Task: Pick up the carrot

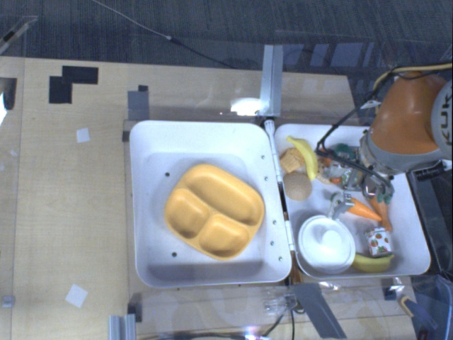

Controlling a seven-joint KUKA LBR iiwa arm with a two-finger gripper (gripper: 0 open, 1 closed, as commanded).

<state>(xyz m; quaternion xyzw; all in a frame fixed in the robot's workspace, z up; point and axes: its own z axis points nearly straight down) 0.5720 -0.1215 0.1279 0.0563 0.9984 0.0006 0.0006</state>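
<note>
The carrot (367, 210) is seen lying in the right bin (417, 250), between the white bowl (325, 244) and the arm's wrist. The tool (357, 193) is positioned low over the carrot's upper end; whether it is open or closed cannot be told. A yellow tray (214, 210) is held by the left bin (152, 190)

Arm over the right bin

The gripper (357, 193) hangs just above the carrot (367, 210), near a white bowl (325, 243); a yellow divided plate (214, 210) fills the left bin (145, 261).
</note>
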